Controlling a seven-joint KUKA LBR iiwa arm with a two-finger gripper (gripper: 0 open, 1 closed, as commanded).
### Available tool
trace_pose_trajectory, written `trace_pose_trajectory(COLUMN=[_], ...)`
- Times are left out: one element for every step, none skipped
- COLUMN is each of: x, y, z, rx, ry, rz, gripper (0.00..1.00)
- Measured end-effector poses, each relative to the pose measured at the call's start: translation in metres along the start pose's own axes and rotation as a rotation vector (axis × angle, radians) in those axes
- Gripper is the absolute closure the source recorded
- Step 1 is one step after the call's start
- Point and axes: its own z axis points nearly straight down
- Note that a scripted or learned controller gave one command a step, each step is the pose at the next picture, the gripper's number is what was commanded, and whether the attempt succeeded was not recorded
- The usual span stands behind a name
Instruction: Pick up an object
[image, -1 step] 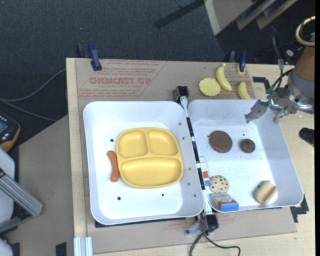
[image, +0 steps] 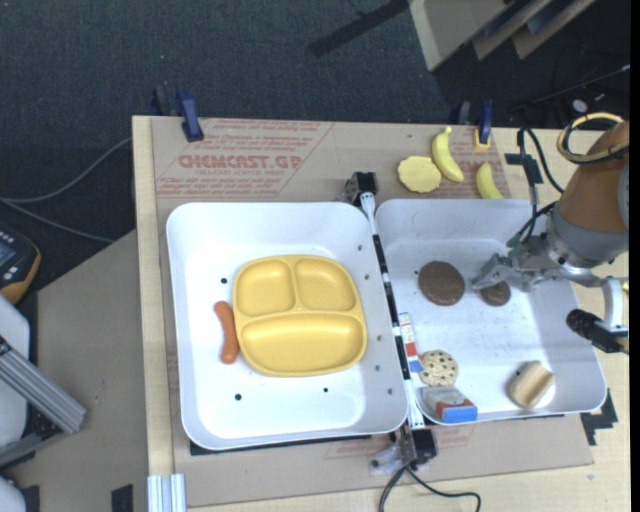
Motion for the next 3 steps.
trace_pose_trajectory(x=[-0.001,0.072,0.140], y=[0.001,0.073,0.053], z=[-0.014,-0.003,-0.110], rx=[-0.005,-0.008,-0.011], ry=[-0.006,-0.003,-0.004], rz=[-0.001,-0.009,-0.007], gripper=[1.00,1.00,1.00])
